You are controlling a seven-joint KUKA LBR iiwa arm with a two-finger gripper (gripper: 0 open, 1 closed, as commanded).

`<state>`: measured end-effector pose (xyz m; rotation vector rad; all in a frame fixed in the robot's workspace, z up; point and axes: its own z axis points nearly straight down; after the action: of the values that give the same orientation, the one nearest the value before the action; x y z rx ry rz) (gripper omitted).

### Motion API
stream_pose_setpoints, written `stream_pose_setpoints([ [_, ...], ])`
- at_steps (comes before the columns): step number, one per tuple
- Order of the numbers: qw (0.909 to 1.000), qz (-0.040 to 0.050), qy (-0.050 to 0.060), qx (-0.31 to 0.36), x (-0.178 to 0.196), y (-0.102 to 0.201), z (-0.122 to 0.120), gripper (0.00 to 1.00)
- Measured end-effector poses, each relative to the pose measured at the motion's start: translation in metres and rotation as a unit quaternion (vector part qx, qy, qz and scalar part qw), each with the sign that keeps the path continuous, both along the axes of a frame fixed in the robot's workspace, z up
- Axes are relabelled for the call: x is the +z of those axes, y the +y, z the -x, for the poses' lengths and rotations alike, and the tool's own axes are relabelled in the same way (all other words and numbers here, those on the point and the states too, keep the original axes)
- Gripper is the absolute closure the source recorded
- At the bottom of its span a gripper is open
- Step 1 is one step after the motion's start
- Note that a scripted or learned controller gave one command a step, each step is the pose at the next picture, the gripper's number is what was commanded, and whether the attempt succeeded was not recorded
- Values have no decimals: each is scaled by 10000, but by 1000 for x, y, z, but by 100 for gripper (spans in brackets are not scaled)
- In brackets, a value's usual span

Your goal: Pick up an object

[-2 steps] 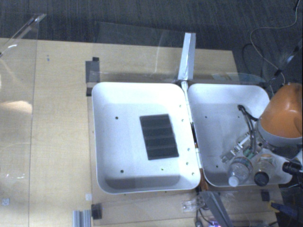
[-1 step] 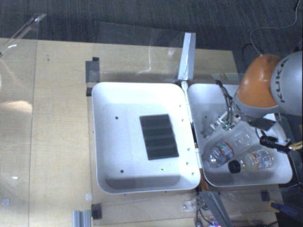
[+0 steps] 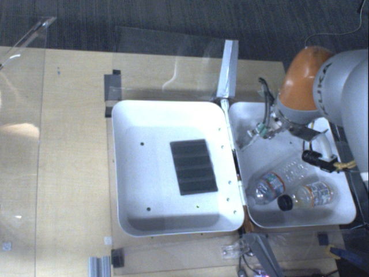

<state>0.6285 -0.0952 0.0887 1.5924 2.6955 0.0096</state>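
Two clear plastic bottles lie in the right bin (image 3: pixel 346 215), near its front. One bottle (image 3: pixel 268 187) has an orange label band; the other bottle (image 3: pixel 312 195) lies on its side with a black cap (image 3: pixel 284 202) pointing left. My gripper (image 3: pixel 259 132) hangs over the back left part of that bin, behind the bottles and apart from them, under the orange wrist band (image 3: pixel 300 79). I see nothing held in it. A dark ribbed rectangular block (image 3: pixel 194 166) lies flat in the middle of the left bin (image 3: pixel 132 212).
The two bins share a raised rim (image 3: pixel 235 160) between them. A clear panel with a metal post (image 3: pixel 228 68) stands behind the bins. Cables and a black connector (image 3: pixel 317 157) trail from the arm over the right bin's right side. Wooden benchtop (image 3: pixel 57 154) lies to the left.
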Motion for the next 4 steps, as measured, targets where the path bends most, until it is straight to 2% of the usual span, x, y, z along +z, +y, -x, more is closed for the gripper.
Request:
stream_pose_setpoints([
  [1,10000,-1,31,24,19,-13,73,0],
  [2,9945,-8,8,-1043,0,-45,23,0],
  [3,9920,-9,24,-1265,-2,-2,-35,0],
  [4,9750,-19,35,-2220,25,-38,35,0],
])
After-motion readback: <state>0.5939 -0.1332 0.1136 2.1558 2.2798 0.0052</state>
